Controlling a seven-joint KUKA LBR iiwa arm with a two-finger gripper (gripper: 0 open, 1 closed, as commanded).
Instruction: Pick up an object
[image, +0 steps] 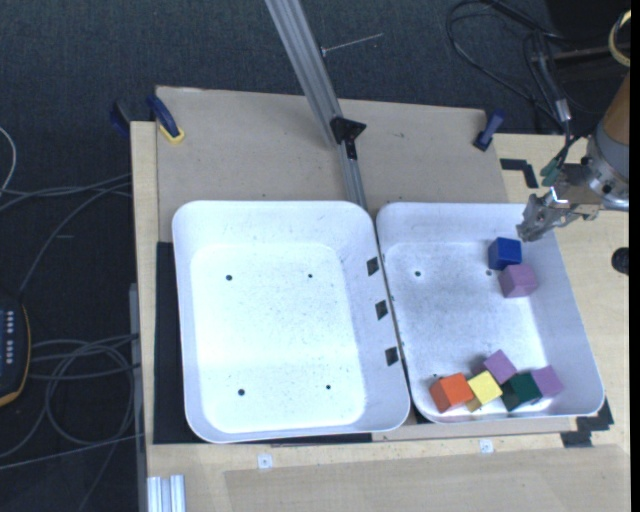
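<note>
So my gripper (540, 218) is hanging over the far right corner of the right bin (450, 300), tips pointing down and a bit to the left, right about at the bin's rim. Honestly can't tell if it's open or closed from this angle, it's just a small grey blob, and nothing shows between the tips. My arm (612, 150) comes in from the right edge, wrist bent down toward the bin. Just beside the tips, slightly lower left, sits a blue cube (505, 252), and a light purple block (518, 281) is touching or nearly touching it on the near side. Down in the near right corner there's a clump of blocks: orange cube (452, 390), yellow cube (484, 386), dark green cube (520, 390), and two purple ones (500, 364). The left bin (200, 230) sits right alongside.
</note>
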